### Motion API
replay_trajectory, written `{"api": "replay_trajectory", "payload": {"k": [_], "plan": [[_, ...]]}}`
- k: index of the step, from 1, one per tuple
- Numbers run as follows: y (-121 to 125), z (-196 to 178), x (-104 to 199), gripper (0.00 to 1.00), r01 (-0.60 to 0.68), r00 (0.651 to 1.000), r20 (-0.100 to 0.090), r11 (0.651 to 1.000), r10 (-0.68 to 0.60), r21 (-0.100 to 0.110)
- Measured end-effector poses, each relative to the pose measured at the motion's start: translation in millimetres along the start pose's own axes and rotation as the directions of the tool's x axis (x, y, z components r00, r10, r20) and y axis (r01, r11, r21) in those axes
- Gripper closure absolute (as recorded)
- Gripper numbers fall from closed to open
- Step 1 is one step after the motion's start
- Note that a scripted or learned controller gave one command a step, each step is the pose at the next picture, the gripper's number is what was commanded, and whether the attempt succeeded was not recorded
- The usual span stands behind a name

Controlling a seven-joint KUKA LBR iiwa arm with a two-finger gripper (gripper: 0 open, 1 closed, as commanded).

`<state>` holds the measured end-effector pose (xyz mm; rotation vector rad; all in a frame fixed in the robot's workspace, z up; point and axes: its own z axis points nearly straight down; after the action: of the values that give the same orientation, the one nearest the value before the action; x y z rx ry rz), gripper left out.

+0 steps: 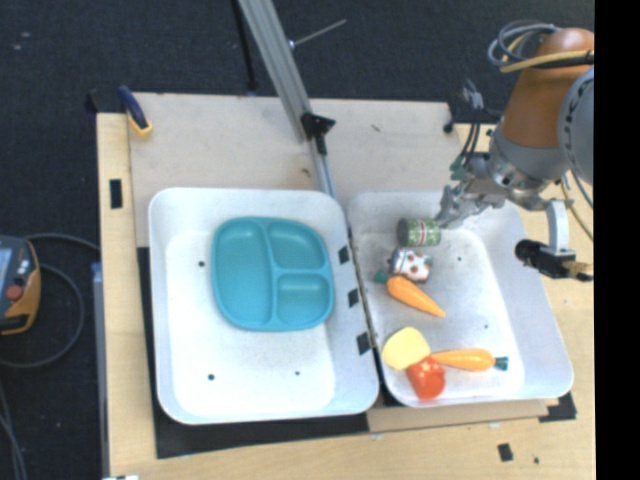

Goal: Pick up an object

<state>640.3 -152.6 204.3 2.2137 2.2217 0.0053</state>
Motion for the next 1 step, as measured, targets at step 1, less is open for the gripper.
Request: {"api": "replay_trajectory", "payload": {"k": [1], "plan": [[1.3, -39.7, -1.3, 1.00, 0.000, 1.000, 0.000, 1.000, 0.000, 0.001]]}}
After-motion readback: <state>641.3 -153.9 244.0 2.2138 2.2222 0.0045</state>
